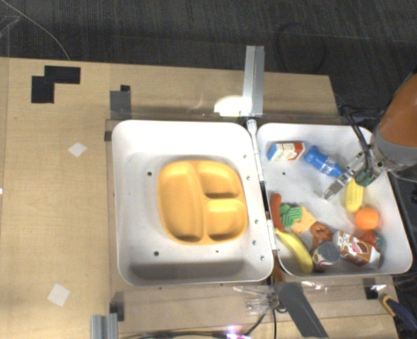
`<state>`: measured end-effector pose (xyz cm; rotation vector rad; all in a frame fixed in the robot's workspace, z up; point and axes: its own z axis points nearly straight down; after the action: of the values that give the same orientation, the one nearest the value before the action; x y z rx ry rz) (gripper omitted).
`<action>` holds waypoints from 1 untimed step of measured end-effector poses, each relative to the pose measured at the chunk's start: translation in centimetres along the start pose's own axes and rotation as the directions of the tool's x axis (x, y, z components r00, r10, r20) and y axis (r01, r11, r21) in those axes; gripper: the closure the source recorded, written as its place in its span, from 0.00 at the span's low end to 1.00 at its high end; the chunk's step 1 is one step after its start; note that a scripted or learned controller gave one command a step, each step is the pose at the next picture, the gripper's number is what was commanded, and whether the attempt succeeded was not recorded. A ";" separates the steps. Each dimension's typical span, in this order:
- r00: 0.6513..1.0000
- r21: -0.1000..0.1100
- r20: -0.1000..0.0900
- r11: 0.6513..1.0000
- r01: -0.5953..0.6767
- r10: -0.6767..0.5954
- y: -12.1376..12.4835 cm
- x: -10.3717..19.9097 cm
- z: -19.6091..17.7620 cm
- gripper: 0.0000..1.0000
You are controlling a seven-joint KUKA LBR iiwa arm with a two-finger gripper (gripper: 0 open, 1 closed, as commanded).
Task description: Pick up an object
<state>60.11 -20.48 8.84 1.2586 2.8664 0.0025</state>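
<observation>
Two bins: white and shallow, side by side on the desk [46, 210]; left bin [127, 189], right bin [399, 249].
Left bin contents: a yellow divided tray [201, 200] lies in its middle, one long compartment and two smaller ones.
Right bin contents: a heap of small toys and packages.
Far side of right bin: a white-and-red carton [286, 151] near the far left corner, a blue bottle [321, 162] just beside it.
Middle of right bin: a yellow corn cob [354, 195] with an orange ball [367, 219] close to it toward the near edge.
Near side of right bin: a banana [295, 250] along the left wall, a green toy [290, 215] above it, a grey can [327, 253] and a red-and-white packet [355, 248] by the near edge.
Arm: grey with an orange band [406, 115], reaching in over the right bin's right edge.
Pincer [343, 181]: low over the bin between the blue bottle and the corn cob, its tips close to the cob's far end; whether it is spread or pressed together I cannot tell, and nothing shows pinched in it.
</observation>
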 end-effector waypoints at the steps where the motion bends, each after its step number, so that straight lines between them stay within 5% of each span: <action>1: 0.929 0.012 -0.011 0.929 -0.369 0.369 4.8 -4.4 -0.1 0.00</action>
<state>66.64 -20.42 8.98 1.7847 2.5922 -0.0006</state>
